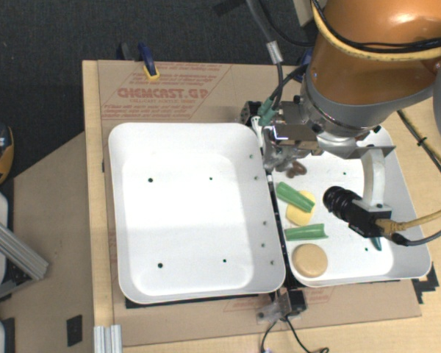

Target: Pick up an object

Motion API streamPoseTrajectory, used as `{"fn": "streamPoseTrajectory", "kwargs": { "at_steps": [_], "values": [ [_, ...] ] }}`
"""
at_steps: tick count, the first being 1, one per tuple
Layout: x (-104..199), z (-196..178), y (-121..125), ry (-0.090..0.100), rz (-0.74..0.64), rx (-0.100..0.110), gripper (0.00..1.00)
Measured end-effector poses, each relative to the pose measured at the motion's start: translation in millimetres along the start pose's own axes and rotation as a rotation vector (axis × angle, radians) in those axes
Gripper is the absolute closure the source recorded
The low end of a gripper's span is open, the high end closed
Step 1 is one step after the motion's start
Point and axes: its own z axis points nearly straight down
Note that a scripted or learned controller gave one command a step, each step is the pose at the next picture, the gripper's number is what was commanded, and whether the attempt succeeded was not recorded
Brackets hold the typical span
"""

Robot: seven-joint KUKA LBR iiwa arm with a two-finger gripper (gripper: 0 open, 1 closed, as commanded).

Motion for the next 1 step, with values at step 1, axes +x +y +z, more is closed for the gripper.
{"fn": "streamPoseTrajectory", "kwargs": {
  "at_steps": [1],
  "values": [
    [35.4, 76.0, -3.5, -0.002, -0.001, 0.016, 1.00]
  ]
}}
